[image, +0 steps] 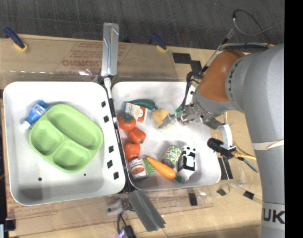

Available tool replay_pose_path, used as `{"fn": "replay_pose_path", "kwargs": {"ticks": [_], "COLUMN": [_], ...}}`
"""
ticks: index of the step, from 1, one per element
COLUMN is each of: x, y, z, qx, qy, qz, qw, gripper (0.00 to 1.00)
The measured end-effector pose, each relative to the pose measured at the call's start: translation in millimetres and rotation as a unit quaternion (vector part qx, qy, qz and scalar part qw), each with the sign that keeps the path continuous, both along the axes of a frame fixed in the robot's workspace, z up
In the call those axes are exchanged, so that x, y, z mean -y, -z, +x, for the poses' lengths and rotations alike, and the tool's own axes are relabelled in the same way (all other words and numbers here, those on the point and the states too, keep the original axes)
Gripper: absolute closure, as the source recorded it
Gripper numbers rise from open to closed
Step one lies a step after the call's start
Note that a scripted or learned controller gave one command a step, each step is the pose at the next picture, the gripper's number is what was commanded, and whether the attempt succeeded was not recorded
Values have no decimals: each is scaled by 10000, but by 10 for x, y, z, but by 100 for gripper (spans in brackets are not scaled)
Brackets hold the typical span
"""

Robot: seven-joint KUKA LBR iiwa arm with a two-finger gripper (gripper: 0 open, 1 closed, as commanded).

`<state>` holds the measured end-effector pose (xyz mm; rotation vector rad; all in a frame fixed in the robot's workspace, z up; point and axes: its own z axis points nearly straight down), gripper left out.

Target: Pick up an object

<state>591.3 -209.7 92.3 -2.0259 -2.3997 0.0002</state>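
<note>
I've got the gripper (167, 123) low in the right bin (203, 180), near its far edge, tips against the yellow wedge (160, 115). Can't tell whether anything is clamped. The wedge lies mid-bin toward the far rim, just beside the juice carton (135, 111) and green pepper (146, 103). Risk as I judge it: an off-centre bite squirts the wedge sideways into the carton, or the lift comes up empty. Left bin (13, 128) carries a green divided plate (66, 137).

Yellow wedge block (160, 116), flat, right bin (206, 180), upper middle.
</note>
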Motion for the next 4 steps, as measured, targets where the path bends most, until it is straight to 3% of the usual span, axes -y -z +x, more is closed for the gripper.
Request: {"fn": "replay_pose_path", "kwargs": {"ticks": [1,2,3,4], "x": [-3,-24,-428,-251], "y": [-1,-103,-1191,-1200], "z": [660,669,667,660], "qx": [-2,-9,17,6], "qy": [383,343,439,-981], "qz": [-4,-6,-6,-11], "qw": [9993,9994,9990,9952], "gripper": [0,100,100,100]}}
